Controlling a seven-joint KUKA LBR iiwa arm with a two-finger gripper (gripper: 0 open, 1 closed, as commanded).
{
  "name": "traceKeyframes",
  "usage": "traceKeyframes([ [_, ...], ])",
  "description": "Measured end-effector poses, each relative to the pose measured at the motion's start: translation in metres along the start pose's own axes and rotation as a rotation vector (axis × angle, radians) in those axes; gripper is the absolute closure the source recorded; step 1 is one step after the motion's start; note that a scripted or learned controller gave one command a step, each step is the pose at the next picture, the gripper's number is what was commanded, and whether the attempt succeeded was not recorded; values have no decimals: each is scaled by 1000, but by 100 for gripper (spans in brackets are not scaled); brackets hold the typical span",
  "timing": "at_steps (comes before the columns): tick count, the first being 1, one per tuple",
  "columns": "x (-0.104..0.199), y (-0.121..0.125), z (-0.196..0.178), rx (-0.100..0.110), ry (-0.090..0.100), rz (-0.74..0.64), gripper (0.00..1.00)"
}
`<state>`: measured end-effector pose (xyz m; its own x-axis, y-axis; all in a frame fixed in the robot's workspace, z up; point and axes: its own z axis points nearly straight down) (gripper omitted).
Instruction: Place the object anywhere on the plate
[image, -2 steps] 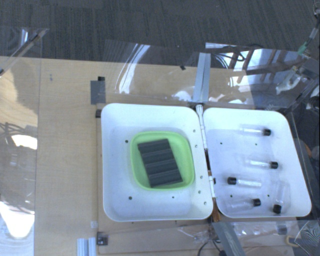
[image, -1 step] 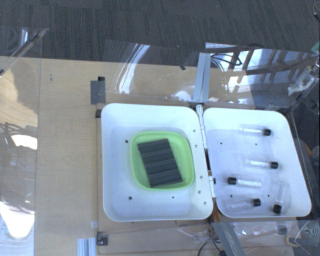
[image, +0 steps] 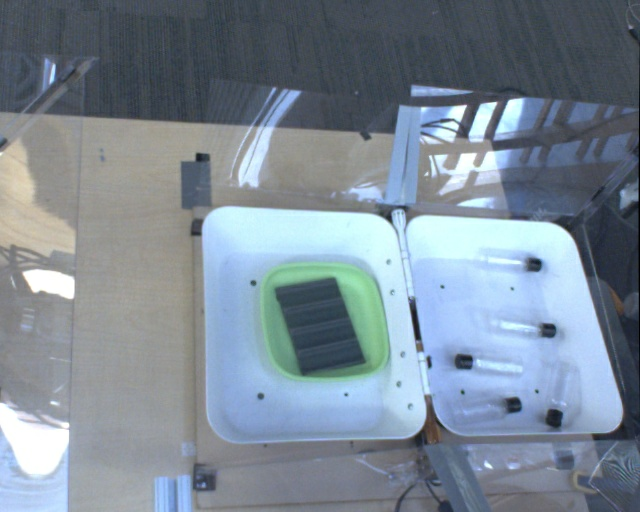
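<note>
Judging by the dark ribbed block (image: 319, 326) already lying flat on the green plate (image: 272, 335) in the left bin (image: 225, 300), with placement seemingly done. Calling next, at most, for a check that it sits steady. Cannot tell anything of the fingers from here. Clear tubes with black caps (image: 510, 264) scattered in the right bin (image: 585, 270).

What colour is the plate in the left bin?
Light green, clearest in the camera view; the plate carries a dark grey ridged block.
</note>
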<state>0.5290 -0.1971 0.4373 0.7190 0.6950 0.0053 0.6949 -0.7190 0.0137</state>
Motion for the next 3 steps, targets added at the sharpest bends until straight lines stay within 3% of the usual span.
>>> traceKeyframes([
  [1,-26,-19,1,2,-2,144,0],
  [3,-35,-21,0,0,-2,383,0],
])
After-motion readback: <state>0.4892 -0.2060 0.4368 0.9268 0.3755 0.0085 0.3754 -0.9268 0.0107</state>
